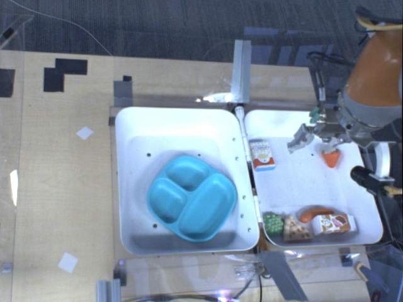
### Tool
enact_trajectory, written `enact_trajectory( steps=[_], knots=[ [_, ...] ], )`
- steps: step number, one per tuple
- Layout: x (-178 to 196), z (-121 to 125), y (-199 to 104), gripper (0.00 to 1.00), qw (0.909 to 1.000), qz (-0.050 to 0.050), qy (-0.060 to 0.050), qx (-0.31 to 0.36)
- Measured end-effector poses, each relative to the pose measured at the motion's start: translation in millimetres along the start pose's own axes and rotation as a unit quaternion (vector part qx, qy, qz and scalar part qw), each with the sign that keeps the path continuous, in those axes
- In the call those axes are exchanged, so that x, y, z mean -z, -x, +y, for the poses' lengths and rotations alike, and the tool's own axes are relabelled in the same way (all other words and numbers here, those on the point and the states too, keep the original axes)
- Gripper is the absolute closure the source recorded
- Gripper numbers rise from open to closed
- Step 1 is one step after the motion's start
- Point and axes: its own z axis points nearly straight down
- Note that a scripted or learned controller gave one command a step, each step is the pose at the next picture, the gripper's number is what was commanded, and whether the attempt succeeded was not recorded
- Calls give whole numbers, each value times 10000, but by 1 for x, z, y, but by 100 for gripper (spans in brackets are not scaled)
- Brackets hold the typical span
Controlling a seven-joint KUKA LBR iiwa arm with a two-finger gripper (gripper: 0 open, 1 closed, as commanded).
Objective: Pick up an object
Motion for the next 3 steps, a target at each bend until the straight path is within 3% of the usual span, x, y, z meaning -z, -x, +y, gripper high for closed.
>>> enact_trajectory(
  steps=[1, 2, 3],
  knots=[
    [-59, 28, 47, 0, 9993, -1, -3, -368],
    [-114, 31, 74, 0, 9984, -4, 8, 573],
    [-160, 36, 116, 0, 9985, -10, 21, 539]
  ],
)
